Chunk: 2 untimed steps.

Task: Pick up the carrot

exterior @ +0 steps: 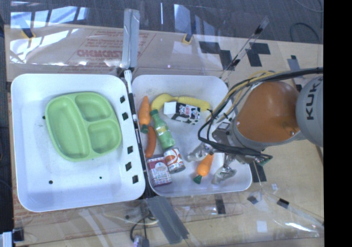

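The metal hand (pixel 212 164) sits low in the right bin (pixel 181 83), its two fingers spread apart on either side of a small tapered orange carrot (pixel 203 168) with a green tip, near the bin's front edge

Two white bins sit side by side: the left bin (pixel 22 147) and the right bin (pixel 181 82). The left one carries one green divided plate (pixel 82 125). The right one carries three carrots: one at the left wall (pixel 144 111), one just below it (pixel 150 141), and one small one near the bottom right (pixel 203 166). There is also one banana (pixel 165 99), one green bottle (pixel 163 132), one small carton (pixel 186 111), and two cans (pixel 159 172) (pixel 175 160).
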### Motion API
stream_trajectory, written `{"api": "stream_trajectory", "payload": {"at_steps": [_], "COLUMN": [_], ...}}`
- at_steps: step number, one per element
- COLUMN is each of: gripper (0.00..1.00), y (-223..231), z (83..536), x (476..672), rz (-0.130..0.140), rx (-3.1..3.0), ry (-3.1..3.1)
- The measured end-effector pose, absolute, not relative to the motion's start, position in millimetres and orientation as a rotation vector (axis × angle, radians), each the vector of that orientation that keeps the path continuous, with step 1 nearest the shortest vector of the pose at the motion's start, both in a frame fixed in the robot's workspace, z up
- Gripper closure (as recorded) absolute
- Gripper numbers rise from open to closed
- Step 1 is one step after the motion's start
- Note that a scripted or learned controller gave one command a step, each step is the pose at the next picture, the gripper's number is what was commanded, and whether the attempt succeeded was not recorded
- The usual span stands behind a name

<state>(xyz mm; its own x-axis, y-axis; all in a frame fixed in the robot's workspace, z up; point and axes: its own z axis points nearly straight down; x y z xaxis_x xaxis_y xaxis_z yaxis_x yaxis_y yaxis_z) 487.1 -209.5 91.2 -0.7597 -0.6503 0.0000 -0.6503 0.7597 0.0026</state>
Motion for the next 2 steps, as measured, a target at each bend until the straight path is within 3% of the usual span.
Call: {"api": "stream_trajectory", "payload": {"at_steps": [1,2], "gripper": [1.0,0.0], "y": [-208.2,-208.1], "z": [101.2,101.2], "x": [488.2,488.3], "rz": [-0.005,-0.005], "rx": [1.094,1.095], "ry": [-2.944,-2.944]}}
